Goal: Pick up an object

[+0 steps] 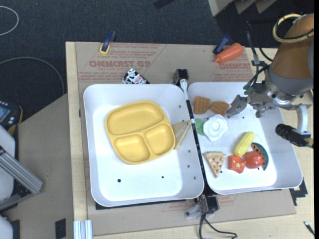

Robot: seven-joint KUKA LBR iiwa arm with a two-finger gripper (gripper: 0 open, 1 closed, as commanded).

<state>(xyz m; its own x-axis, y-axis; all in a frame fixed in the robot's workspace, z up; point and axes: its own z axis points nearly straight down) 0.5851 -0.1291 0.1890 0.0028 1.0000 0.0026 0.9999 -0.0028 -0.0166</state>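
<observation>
Brown bench (79, 133) over dark floor, carrying left bin (144, 183) and right bin (285, 166) side by side. In the left bin, a yellow divided plate (139, 132) near the middle. In the right bin, two brown pieces (202, 105) at the far left corner, a white egg (215, 126) just below them, then corn (243, 143), watermelon slice (261, 156), tomato (236, 164) and pizza slice (215, 162) along the near edge. Gripper (248, 107) above the far edge of the right bin, beside the brown pieces, fingers spread apart, nothing between them.
</observation>
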